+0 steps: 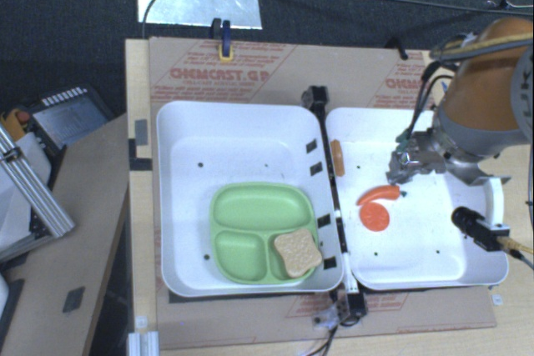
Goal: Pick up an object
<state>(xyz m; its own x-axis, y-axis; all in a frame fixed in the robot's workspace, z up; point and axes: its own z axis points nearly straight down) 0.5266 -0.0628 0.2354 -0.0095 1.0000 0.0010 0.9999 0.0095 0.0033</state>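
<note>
Dark carpeted floor surrounds the tabletop (142, 204), on which a brown board carries two shallow white bins side by side. The left bin (188, 129) holds a green divided plate (250, 221) at lower centre of the frame, with a slice of toy bread (297, 253) resting in the plate's lower right compartment. The right bin (434, 258) holds three candidates for picking: an orange-red curved piece (380, 194), a flat orange disc (375, 217) just below it and apparently touching it, and a slim orange stick (337, 157) lying along the bin's left wall, apart from the other two.

From my console I see the arm (488, 92) reaching in from the right of the frame, with the gripper (400, 171) low over the right bin, just above and to the right of the curved piece. Whether the gripper is spread or closed I cannot tell at this resolution; nothing is visibly between its tips.

Progress, as I judge it: the approach looks largely made, with the curved piece the likely target. No object is lifted; every item lies on its bin floor. Descent, closure and lift remain.
</note>
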